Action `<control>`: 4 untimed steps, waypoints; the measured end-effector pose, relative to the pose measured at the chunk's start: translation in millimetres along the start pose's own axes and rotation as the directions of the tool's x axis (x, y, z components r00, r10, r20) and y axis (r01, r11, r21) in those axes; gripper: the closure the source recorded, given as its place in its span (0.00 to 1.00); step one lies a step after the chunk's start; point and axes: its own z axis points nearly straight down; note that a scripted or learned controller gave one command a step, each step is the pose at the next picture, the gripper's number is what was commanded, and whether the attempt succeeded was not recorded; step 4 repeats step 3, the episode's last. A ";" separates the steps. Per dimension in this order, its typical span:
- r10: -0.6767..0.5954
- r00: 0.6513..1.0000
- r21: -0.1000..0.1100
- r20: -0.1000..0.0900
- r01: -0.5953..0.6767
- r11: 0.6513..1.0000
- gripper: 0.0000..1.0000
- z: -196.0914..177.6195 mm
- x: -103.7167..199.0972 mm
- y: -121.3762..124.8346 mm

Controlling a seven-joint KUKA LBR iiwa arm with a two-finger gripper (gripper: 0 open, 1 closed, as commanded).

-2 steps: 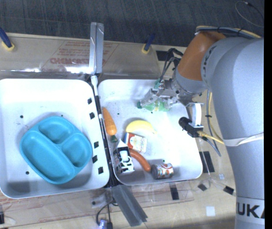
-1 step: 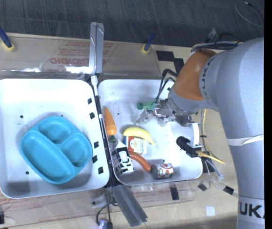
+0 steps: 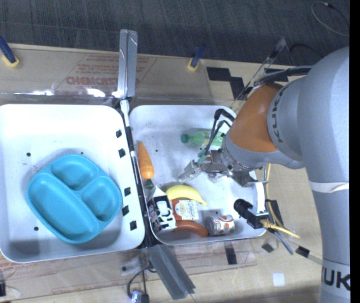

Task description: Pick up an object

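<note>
My gripper (image 3: 198,166) hangs low over the middle of the right bin (image 3: 167,122), reaching in from the right under the orange wrist band. A green bottle (image 3: 197,137) lies just behind it, partly covered by the wrist. An orange carrot (image 3: 144,161) lies along the bin's left wall. A yellow banana (image 3: 186,192) rests a little in front of the gripper. Nothing is visibly held.
Along the right bin's front wall lie a black and white pack (image 3: 161,213), a red bottle (image 3: 187,219) and a small can (image 3: 222,224). The left bin (image 3: 16,125) holds a blue divided plate (image 3: 74,196). A metal divider (image 3: 127,62) stands between the bins.
</note>
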 end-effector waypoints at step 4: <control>-0.062 0.998 -0.003 0.000 0.062 0.998 1.00 -156.6 87.0 -64.0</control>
